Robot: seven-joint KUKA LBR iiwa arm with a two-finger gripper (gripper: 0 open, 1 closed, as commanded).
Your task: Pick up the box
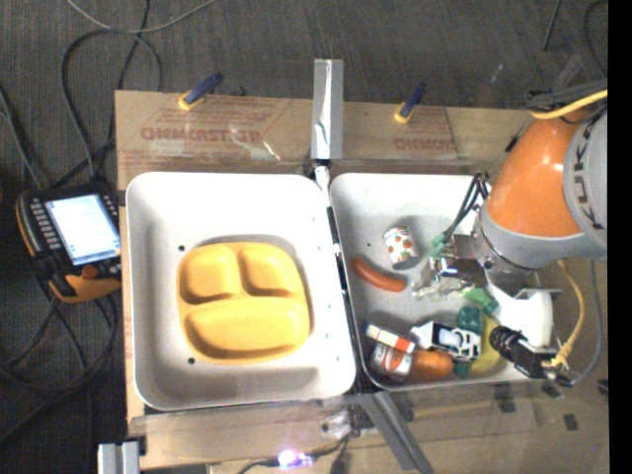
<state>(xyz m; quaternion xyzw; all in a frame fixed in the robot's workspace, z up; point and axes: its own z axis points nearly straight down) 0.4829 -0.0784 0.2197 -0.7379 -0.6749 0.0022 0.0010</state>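
The box (388,345), a small orange and white carton, lies near the front left corner of the right bin (434,191). It rests against an orange carrot-like piece (431,365). My gripper (440,273) hangs over the middle of the right bin, below the arm's orange band (533,191). It sits above and to the right of the box, apart from it, just right of a red sausage (380,276).
A small patterned cup (398,246) stands behind the sausage. A black and white pack (450,339), green pieces (473,314) and a yellow piece (484,359) crowd the bin's front right. The left bin (148,215) holds a yellow divided tray (244,298).
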